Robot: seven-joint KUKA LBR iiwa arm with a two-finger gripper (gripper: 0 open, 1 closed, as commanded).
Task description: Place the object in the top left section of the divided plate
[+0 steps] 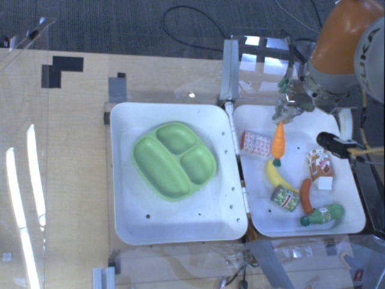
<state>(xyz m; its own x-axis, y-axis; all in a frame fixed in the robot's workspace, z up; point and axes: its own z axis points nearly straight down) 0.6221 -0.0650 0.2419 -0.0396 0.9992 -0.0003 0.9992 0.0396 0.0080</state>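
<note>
The green divided plate [174, 159] lies in the left white bin [138, 221]. It has one long section on its left side and two smaller ones at the top and right, all bare. My gripper [285, 112] hangs over the back of the right bin [349, 218], directly above the pointed end of an orange toy carrot [277, 139]. The carrot points away from me with its green stalk toward the front. From this view it is unclear whether the gripper touches the carrot.
The right bin also holds a red-and-white snack box [255, 144], a banana [278, 176], a small can [285, 198], a sausage [306, 195], a green bottle [323, 214] and a small carton [320, 166]. A metal divider [229, 77] stands between the bins at the back.
</note>
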